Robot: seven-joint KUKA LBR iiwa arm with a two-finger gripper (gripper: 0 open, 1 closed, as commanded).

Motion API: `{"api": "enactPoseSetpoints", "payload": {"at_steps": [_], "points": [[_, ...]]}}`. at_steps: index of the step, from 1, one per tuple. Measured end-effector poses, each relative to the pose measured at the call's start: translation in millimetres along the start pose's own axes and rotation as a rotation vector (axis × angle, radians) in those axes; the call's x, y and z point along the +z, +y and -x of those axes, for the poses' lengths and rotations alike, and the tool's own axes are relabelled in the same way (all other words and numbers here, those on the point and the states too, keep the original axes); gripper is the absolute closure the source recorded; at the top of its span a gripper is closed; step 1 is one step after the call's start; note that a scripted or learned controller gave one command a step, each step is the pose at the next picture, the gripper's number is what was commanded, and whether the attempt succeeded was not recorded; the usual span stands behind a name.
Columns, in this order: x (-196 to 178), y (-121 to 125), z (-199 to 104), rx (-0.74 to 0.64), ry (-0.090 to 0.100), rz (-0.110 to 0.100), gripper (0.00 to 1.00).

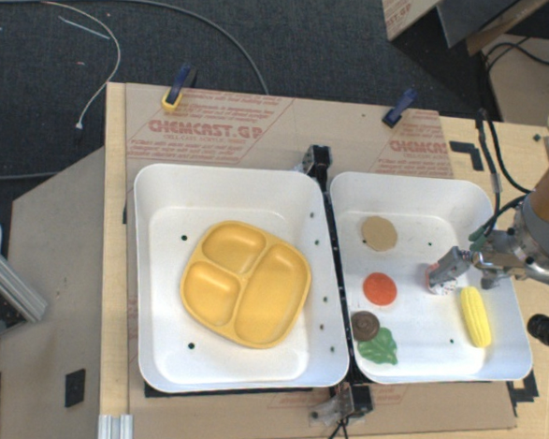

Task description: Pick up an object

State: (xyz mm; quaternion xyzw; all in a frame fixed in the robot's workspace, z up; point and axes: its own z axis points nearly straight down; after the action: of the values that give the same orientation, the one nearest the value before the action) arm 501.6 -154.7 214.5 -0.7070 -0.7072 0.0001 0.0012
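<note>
My gripper [444, 275] hovers low at right of centre, inside the right bin [417, 188]; whether it is released or clenched I cannot tell, and I see nothing in it. The corn cob [475, 315] lies just beside it, lower right; the orange disc [379, 289] to its left. I should centre over one piece, align across its narrow width, then descend straight.

A grey robot arm [548, 216] enters from the right edge, partly cut off by the frame. Its wrist bends down and toward the left. At the end sits a two-finger gripper [444, 277], angled leftward and slightly downward, low over the surface below. Nothing visible sits between the fingers. Cables run alongside the wrist.
</note>
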Motion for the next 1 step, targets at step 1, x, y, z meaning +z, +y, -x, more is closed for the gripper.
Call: {"api": "enactPoseSetpoints", "payload": {"at_steps": [1], "points": [[51.2, -4.8, 9.2, 0.002, 0.002, -0.006, 0.00]]}}
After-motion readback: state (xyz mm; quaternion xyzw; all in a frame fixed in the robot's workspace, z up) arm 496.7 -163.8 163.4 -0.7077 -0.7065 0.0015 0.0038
